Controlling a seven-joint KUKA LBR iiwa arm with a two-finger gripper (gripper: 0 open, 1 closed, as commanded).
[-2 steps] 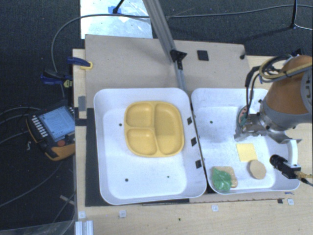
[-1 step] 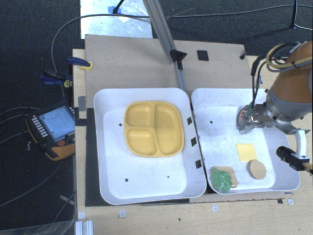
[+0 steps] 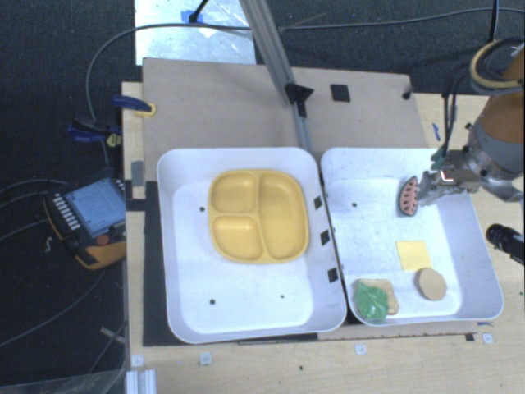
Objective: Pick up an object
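- Even, bright overhead light covers the worktop [image 3: 213, 97]; the two white bins [image 3: 189, 302] come out near pure white, with slight washout on their floors.
- Shadows are soft and short, hugging the yellow tray [image 3: 259, 216] and the food pieces at about 5 o'clock.
- A reflective patch [image 3: 193, 19] at 11 o'clock glares pale blue-white.
- The dark floor [image 3: 57, 56] is grainy and dim.
- Focus is moderate; the arm [image 3: 500, 130] at 3 o'clock looks soft.

My arm [image 3: 500, 130] runs off the right edge, so I see little above its wrist. The end effector [image 3: 428, 185] meets the watermelon slice [image 3: 408, 196], but its fingers are too small to judge.
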